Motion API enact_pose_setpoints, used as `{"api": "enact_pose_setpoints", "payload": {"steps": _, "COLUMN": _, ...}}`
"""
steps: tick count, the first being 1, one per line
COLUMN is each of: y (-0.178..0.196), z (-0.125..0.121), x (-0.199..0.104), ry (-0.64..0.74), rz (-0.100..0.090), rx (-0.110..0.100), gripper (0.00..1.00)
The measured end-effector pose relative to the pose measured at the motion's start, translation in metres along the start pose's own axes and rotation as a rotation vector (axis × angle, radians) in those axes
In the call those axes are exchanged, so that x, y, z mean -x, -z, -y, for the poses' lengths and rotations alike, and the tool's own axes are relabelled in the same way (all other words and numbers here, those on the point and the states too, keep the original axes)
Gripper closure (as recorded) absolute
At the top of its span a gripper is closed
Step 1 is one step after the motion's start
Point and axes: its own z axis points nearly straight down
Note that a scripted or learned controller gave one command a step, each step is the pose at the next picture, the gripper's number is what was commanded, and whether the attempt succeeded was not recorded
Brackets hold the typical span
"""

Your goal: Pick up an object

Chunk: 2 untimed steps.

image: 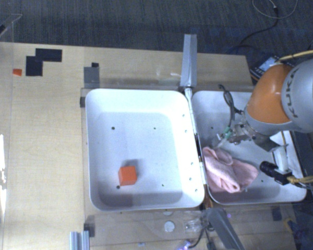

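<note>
At the far left of the bench (pixel 41 155), on bare light wood, a tiny orange square (pixel 17 72) sits beside a black stepped marking (pixel 40 60) near the upper corner. Moving right, the left bin (pixel 99 191) holds a single orange block (pixel 128 175), resting flat on the floor of the bin toward its lower-left part, well apart from all four walls except the near one, which it lies fairly close to. A grey metal post (pixel 189 61) stands upright at the top of the seam where the two bins meet. Past that seam, the right bin (pixel 208 105) holds a crumpled pink cloth (pixel 227 173), bunched against the bin's left wall and lower portion. Just above the cloth hangs the tool (pixel 230 135), with dark cables curling up from it; it is near the cloth's upper edge, and whether it is released or clenched I cannot tell. Behind it, the arm (pixel 302 95) comes in from the right, with its orange band (pixel 268 100) over the bin's right half.
</note>
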Motion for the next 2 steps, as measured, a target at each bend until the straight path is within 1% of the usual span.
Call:
{"api": "enact_pose_setpoints", "payload": {"steps": 1, "y": -0.003, "z": -0.080, "x": 0.046, "ry": -0.059, "rz": 0.001, "rx": -0.006, "gripper": 0.00}}
{"api": "enact_pose_setpoints", "payload": {"steps": 2, "y": -0.001, "z": 0.015, "x": 0.041, "ry": 0.083, "rz": 0.001, "rx": -0.006, "gripper": 0.00}}
